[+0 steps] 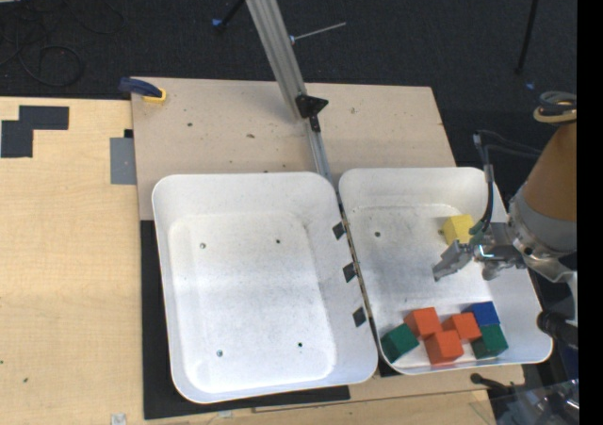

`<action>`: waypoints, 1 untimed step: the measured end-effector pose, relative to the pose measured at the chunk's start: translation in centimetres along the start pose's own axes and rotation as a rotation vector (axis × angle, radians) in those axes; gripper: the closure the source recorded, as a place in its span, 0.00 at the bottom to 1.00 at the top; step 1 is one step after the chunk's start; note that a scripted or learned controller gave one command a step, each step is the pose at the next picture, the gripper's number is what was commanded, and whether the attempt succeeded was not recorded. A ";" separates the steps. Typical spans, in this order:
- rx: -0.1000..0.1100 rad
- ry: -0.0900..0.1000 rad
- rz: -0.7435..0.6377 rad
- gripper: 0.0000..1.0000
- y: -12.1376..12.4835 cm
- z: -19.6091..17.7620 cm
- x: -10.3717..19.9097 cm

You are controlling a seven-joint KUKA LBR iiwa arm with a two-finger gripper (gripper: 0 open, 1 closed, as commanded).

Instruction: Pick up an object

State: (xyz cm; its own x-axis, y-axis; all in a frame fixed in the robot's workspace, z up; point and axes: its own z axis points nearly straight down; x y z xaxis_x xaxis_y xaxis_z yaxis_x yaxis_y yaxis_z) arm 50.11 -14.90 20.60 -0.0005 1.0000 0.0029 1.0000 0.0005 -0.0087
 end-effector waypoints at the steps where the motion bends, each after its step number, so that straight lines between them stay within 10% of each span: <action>1: -0.006 -0.001 0.004 0.00 0.1 -0.2 -0.1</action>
State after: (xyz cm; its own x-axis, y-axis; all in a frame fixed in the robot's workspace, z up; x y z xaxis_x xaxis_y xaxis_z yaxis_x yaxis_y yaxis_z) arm 50.20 -15.00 20.85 0.0031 1.0000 0.0017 1.0000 -0.0031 -0.0027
